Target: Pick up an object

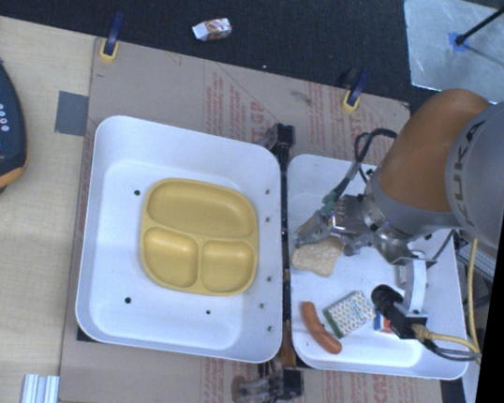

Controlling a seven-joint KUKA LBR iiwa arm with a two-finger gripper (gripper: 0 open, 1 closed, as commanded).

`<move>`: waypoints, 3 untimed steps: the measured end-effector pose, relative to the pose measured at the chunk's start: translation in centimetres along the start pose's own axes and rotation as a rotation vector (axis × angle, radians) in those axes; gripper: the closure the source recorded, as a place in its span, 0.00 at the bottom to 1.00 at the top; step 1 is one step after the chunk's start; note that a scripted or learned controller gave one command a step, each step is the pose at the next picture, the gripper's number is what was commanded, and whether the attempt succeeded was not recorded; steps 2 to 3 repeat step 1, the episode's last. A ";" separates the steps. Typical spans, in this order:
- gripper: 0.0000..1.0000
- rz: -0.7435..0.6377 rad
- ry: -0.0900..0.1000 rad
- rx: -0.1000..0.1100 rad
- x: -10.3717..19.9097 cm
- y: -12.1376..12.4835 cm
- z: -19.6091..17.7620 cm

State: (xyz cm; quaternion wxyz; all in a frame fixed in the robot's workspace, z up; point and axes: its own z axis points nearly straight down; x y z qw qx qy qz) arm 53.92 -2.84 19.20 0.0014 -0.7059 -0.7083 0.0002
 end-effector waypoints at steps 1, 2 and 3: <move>1.00 -0.001 0.000 0.001 7.0 3.8 -2.5; 1.00 -0.001 0.000 0.001 7.0 3.8 -2.5; 1.00 -0.001 0.000 0.001 7.0 3.8 -2.5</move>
